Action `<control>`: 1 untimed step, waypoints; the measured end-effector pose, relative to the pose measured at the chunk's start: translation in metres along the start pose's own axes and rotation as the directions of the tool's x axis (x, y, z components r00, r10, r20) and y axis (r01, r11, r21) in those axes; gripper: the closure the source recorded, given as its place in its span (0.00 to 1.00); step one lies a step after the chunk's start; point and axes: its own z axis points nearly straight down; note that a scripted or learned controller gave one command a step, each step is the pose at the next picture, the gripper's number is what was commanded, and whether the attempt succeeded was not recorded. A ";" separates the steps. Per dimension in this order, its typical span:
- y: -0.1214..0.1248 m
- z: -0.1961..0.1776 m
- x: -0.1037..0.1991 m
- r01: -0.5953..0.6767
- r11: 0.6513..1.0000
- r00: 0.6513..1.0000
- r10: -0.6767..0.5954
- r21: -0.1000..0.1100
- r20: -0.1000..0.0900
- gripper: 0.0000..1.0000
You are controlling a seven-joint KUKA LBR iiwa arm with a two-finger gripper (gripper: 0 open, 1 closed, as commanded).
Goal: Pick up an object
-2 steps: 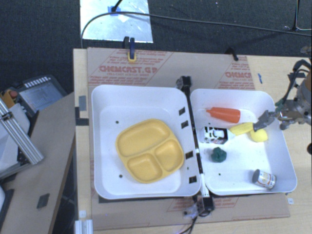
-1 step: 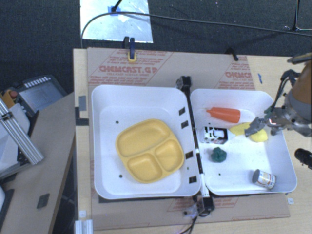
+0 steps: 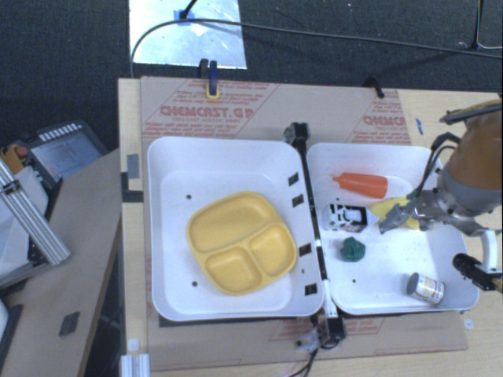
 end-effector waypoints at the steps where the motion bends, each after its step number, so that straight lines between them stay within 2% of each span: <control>1: 0.000 0.045 0.000 -0.001 1.000 1.000 0.001 -0.001 0.001 0.00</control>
